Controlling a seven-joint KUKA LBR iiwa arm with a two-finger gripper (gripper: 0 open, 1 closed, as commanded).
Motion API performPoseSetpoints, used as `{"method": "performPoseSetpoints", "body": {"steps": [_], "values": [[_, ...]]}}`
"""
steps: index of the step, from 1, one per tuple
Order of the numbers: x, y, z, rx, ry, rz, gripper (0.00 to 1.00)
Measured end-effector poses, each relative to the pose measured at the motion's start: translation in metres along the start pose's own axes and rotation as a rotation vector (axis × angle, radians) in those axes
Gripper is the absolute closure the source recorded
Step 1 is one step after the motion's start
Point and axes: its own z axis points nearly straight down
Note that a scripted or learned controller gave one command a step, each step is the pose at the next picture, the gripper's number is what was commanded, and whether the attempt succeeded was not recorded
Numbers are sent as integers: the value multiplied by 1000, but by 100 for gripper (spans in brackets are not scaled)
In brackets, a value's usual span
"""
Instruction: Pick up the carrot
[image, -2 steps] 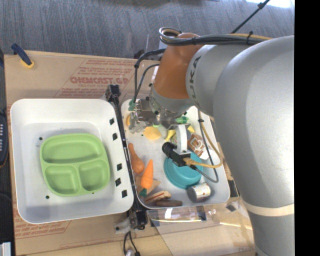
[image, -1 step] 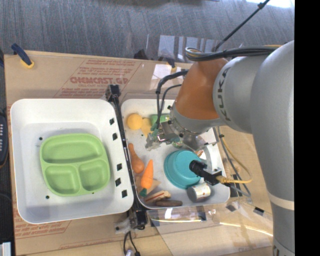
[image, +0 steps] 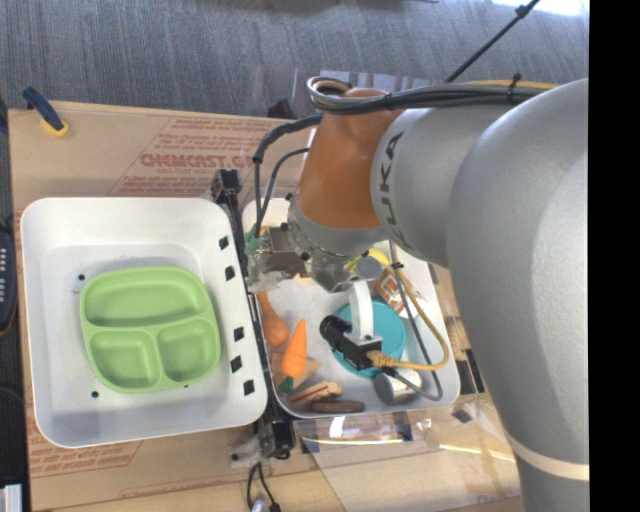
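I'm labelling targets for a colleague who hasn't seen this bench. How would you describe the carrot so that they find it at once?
Look in the right bin, under the grey arm. Near its left wall lies the carrot, a short bright orange cone. The thinner, duller orange stick beside it is not the target.

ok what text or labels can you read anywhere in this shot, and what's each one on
"CHEMCAST G…", red print on the brown cardboard sheet under the bins; the rest is cut off by the shallow white plastic bin.
"KUKA", partly seen sideways on the grey robot arm.
Smaller red lines on the cardboard: too blurred to read.
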Motion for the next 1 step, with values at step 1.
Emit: {"method": "performPoseSetpoints", "body": {"steps": [1], "values": [[6,109,-155,-18,-6,-111,100]]}}
